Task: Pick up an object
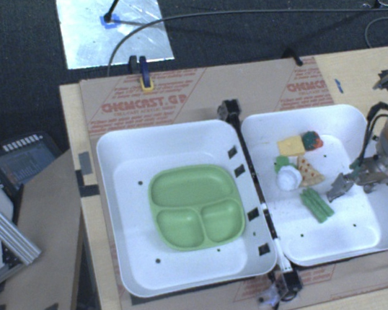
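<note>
Over right bin (pixel 381 227), claw (pixel 337 188) low.

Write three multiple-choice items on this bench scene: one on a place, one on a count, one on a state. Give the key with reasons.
1. Where does the green divided plate lie?
A. in the left bin
B. in the right bin
C. on the cardboard outside the bins

2. How many compartments does that plate have?
A. two
B. three
C. five

3. How does the gripper stand to the green stick-shaped object?
A. it holds the object lifted above the bin
B. it is low in the right bin, close beside the object
C. it is over the left bin

Key: 1 A, the plate sits inside the left bin. 2 B, one wide section above two smaller ones. 3 B, the gripper tip is just right of the object, which lies on the right bin floor.
</note>
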Motion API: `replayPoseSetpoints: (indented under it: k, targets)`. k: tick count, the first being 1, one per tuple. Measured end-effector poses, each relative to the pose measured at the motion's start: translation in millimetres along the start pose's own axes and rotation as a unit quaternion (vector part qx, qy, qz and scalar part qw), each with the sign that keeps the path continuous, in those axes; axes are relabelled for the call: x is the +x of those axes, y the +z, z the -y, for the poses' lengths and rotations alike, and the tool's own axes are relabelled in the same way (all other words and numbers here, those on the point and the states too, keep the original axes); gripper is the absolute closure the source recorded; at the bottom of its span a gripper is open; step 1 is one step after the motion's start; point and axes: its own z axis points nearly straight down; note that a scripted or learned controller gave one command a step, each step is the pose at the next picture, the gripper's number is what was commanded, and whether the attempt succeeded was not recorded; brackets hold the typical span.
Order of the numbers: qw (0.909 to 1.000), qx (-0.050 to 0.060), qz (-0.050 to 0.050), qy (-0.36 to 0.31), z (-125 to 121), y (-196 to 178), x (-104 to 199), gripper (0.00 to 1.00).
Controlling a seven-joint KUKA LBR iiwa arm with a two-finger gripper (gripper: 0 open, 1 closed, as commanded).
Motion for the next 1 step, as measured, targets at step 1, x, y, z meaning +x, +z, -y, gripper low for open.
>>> replayPoseSetpoints:
  k: [1]
  targets:
    - [1.0000, -0.003, 0.001, 0.001, -2.4, 48.2, -1.0, 0.00]
